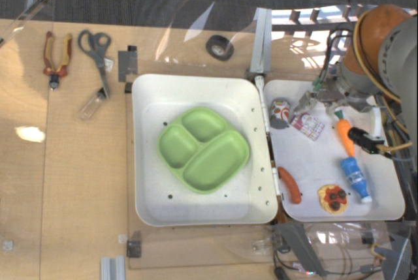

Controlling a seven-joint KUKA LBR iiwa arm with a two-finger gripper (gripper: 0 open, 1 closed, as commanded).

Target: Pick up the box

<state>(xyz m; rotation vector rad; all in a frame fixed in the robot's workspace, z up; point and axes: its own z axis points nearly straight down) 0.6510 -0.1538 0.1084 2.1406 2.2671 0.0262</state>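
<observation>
The box (307, 124), small with a pink and white pattern, lies flat in the right bin (392, 203), near its upper left corner beside a small can (280, 113). The gripper (312, 100) hovers just above it; whether it is open or closed, I cannot tell.

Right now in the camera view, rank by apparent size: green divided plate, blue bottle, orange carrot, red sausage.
1. Green divided plastic plate in the left bin, by far the largest.
2. Small blue plastic bottle in the right bin.
3. Orange toy carrot and red toy sausage: they look about alike, so no ranking between them.
</observation>
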